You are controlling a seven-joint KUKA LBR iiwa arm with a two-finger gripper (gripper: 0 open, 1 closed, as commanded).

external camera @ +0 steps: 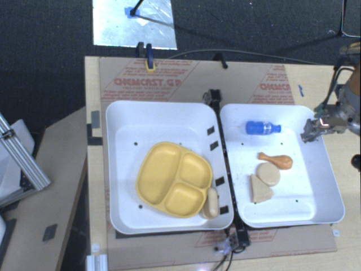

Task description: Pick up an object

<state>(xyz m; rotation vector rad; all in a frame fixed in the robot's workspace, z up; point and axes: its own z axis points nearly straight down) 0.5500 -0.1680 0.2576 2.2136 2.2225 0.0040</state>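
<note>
Hand [312, 130] hangs at right bin's [331, 168] far right rim, can't tell its opening, nothing visibly held; blue bottle [262, 128] lies near, and being round it may roll off a sloppy pinch

A: Arm [345, 103], right edge of frame: grey metal body, an orange-tan patch at its upper right.

B: Cabling?

A: One thin dark cable curves along its left side.

B: Gripper [311, 130]?

A: Small, dark grey, a bright pale spot on it. Detail too blurred to log further.
</note>
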